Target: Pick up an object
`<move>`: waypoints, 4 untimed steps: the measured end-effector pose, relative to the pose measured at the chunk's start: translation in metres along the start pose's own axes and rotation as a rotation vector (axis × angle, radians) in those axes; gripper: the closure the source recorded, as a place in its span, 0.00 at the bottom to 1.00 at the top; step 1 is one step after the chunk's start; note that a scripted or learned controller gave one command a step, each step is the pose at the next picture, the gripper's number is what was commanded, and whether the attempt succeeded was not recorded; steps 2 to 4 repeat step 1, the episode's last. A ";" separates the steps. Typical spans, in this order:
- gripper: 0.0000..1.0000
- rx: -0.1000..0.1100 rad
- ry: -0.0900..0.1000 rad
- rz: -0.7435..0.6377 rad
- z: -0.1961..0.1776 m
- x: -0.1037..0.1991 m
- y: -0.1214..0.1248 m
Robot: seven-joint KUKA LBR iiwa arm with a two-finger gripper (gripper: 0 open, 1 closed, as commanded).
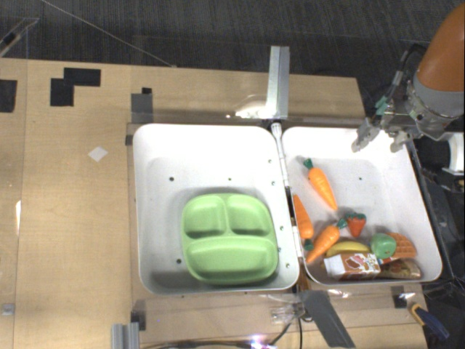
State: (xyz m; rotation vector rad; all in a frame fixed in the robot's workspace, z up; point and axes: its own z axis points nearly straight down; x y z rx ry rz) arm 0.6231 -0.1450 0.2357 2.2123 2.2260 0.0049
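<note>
- The gripper (378, 137) hangs at the upper right of the frame, over the far edge of the right bin (418, 195), jaws spread and holding nothing.
- Nearest target, I'd say: the upper carrot (321, 185), lying down-left of the jaws, its long axis running diagonally, green top toward the upper left.
- It's smooth, tapered orange plastic.
- More toy food crowds the bin's lower corner.
- A glossy green divided tray (229, 237) sits in the left bin (156, 195).
</note>
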 end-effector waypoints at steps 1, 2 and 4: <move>0.00 -0.001 0.000 -0.337 0.129 0.030 0.014; 0.00 -0.001 0.000 -0.337 0.129 0.030 0.014; 0.00 -0.001 0.000 -0.337 0.129 0.030 0.014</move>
